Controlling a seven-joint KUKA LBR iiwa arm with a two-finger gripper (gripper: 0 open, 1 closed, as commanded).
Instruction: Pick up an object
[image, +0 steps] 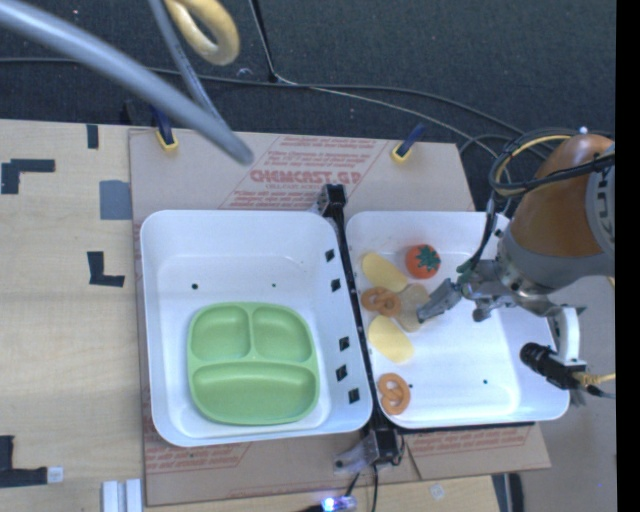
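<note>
The right bin holds several small food toys along its left side. A red tomato lies at the top, with a pale yellow piece to its left. Below them lie a brown pretzel and a tan lump. Further down are a second yellow piece and another pretzel. My gripper reaches in from the right, low in the bin, with its tip right beside the tan lump and below the tomato.
The left bin holds a green divided plate. A black divider runs between the bins. The arm's orange band and cables hang over the right bin's far right side. Grey tubing crosses the upper left.
</note>
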